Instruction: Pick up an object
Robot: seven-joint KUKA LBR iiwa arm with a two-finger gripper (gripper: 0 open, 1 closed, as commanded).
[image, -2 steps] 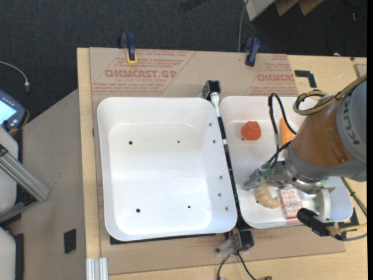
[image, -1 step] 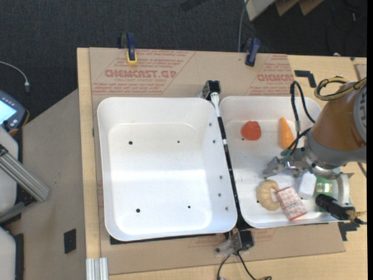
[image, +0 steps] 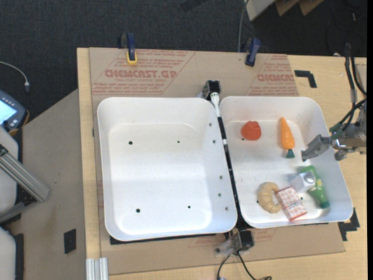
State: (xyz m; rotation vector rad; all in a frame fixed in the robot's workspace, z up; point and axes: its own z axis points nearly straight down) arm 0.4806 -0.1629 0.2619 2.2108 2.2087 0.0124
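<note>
The grey metal fingers point(image: 312, 149) reach in from the right over the right rim of the right-hand shallow white bin point(image: 268, 105). Whether they stand wide or narrow cannot be told at this size, and nothing shows between them. Behind them the wrist hardware and dark cables trail off to the right edge.

Just left of the fingers lies the orange carrot-shaped toy with a green tip point(image: 287, 135), pointing near and far. Further left, apart from it, sits the small red rounded toy point(image: 251, 130). Just near of the fingers rests the green plastic bottle with a pale cap point(image: 315, 186), beside a small grey-white block point(image: 299, 181). Near and left of those lie the red-and-white printed packet point(image: 291, 203) and the tan croissant-shaped toy point(image: 268, 195), touching each other.

The left-hand shallow white bin point(image: 111, 156) adjoins the right one along a dark seam. Both rest on a brown cardboard sheet with red lettering point(image: 145, 69) laid on the counter, held at its far edge by a blue-and-yellow clamp point(image: 130, 46) and a blue clamp point(image: 252, 50).
</note>
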